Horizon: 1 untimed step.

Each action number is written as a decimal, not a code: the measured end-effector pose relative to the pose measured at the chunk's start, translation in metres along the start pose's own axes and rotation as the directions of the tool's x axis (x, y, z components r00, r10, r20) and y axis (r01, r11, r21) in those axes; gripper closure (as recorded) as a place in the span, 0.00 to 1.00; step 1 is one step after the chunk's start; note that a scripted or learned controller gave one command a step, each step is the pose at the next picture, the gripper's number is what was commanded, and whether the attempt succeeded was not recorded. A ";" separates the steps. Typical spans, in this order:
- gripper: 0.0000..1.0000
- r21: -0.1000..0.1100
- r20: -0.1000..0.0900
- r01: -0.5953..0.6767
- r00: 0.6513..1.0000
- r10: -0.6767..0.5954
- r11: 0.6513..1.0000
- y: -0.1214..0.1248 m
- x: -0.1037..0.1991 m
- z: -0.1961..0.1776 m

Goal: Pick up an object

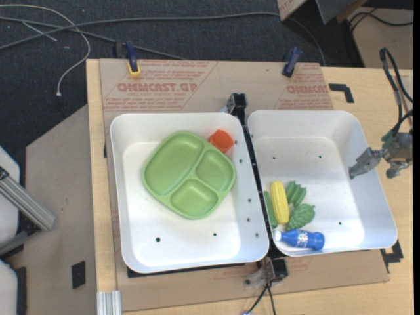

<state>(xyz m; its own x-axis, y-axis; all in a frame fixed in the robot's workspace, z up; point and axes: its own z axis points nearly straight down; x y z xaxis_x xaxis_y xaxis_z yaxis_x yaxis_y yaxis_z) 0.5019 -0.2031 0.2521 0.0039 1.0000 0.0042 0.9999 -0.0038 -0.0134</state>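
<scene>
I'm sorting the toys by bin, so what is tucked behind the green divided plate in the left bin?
An orange toy peeks out at the far right edge of the green divided plate, inside the left bin. Its lower part is covered by the plate's rim, so its full shape cannot be seen.

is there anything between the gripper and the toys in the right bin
Nothing visible does. The gripper sits at the right bin's right side, and the corn, green toy and blue bottle lie clustered at its front-left corner, with bare white floor between them and the gripper.
</scene>
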 end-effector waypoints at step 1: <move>0.00 -0.013 0.004 0.004 1.000 -0.004 1.000 0.002 0.001 -0.007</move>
<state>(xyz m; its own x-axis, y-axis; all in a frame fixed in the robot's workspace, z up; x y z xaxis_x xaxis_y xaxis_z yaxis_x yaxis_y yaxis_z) 0.5045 -0.2024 0.2587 -0.0003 1.0000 0.0005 1.0000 0.0003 -0.0006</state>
